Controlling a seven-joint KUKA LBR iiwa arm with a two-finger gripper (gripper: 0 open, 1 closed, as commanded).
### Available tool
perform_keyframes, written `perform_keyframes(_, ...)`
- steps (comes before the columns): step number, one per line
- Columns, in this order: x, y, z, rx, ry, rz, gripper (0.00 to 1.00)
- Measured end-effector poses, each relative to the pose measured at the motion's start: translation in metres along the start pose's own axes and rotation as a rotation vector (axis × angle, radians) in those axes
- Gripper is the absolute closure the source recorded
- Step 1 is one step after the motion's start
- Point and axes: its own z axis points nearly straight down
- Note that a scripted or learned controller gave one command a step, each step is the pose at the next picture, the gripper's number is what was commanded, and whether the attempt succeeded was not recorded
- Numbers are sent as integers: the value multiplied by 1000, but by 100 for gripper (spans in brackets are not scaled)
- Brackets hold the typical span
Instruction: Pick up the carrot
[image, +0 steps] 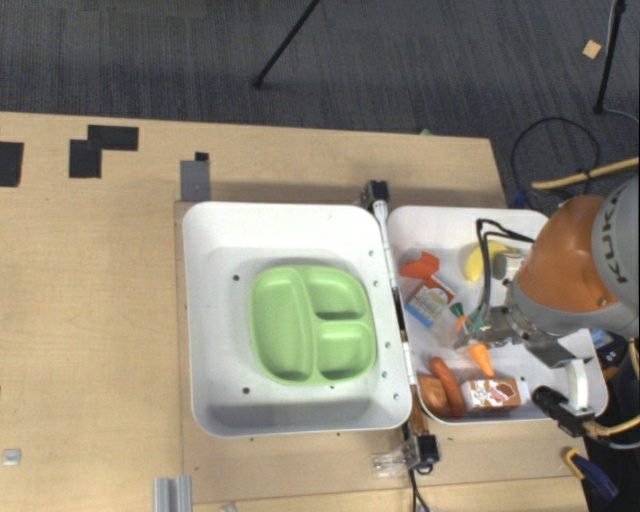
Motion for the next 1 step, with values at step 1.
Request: perform_keyframes(1, 55, 51, -85, 9, 0, 262, 100)
